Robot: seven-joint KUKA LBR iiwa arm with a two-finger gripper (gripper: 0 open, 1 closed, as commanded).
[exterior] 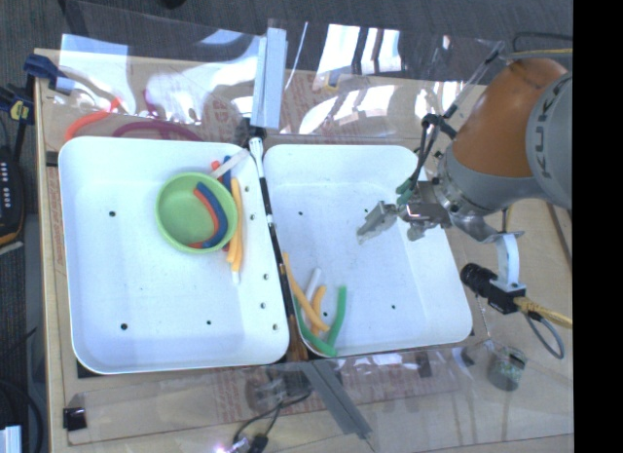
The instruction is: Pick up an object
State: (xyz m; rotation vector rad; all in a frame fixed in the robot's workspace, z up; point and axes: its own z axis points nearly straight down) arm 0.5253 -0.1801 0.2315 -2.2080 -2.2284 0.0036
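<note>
Hovering: hand (pixel 382 221) over right bin (pixel 428 320) | green bowl (pixel 195 211) in left bin (pixel 127 276)

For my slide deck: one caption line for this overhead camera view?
KUKA arm's gripper hovers over the right bin, away from the sticks at its left edge; green bowl sits in left bin.

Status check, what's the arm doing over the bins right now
Gripper over the right bin, nothing seen between its fingers. Sticks lie near that bin's front left, untouched. Green bowl in the left bin.
</note>
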